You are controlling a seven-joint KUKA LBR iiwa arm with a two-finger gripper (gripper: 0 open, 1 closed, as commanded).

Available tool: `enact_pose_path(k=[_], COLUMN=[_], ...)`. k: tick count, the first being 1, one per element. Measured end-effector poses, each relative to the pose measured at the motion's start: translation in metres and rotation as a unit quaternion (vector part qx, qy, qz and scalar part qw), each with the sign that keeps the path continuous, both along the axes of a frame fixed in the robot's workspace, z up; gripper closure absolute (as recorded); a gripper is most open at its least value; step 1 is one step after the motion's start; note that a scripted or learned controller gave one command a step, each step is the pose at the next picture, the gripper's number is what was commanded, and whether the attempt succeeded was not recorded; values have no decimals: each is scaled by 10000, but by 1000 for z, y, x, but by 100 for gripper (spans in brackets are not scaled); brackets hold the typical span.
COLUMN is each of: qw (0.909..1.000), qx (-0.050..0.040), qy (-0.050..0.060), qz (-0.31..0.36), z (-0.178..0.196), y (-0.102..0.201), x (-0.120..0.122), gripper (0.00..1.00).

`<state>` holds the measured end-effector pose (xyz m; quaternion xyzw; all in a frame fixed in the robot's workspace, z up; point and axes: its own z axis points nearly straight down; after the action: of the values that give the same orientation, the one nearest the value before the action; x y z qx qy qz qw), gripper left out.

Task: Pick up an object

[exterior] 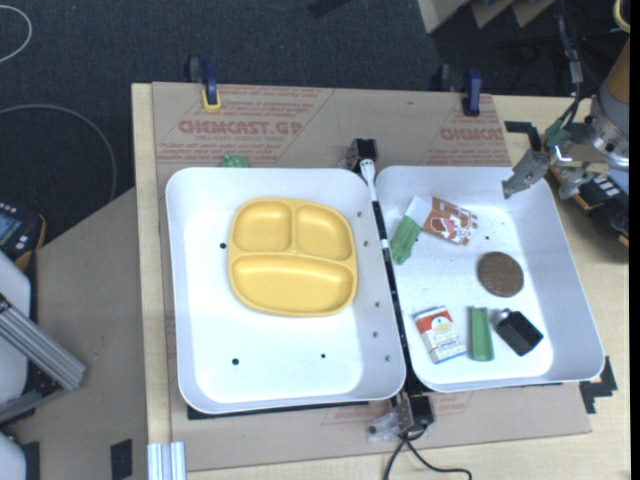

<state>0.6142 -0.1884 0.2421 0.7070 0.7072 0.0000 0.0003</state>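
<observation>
The right bin (pixel 560 268) holds several small objects: a green piece (pixel 405 239) by its left wall, a red-brown snack packet (pixel 449 221), a brown round disc (pixel 500 274), a red and white box (pixel 440 334), a green stick (pixel 481 333) and a black block (pixel 519 331). My gripper (pixel 535 168) hangs over the bin's far right corner, apart from all of them, with nothing seen in it. The nearest object is the snack packet, well to its left.
A yellow divided plate (pixel 293 256) lies in the left bin (pixel 200 318). A black and white rod (pixel 372 193) runs along the seam between the bins. Blue clamps (pixel 208 80) hold the board at the far edge. Bare floor lies in the left bin's near half.
</observation>
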Motion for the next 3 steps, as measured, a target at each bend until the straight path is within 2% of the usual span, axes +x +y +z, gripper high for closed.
enact_pose_path(k=[1,2,3], qw=[10000,10000,10000], qx=[-9,36,32], qy=[-20,49,37], qz=[3,38,44], z=[11,-42,-59], y=[0,97,186], x=[1,-46,-83], gripper=[100,100,100])
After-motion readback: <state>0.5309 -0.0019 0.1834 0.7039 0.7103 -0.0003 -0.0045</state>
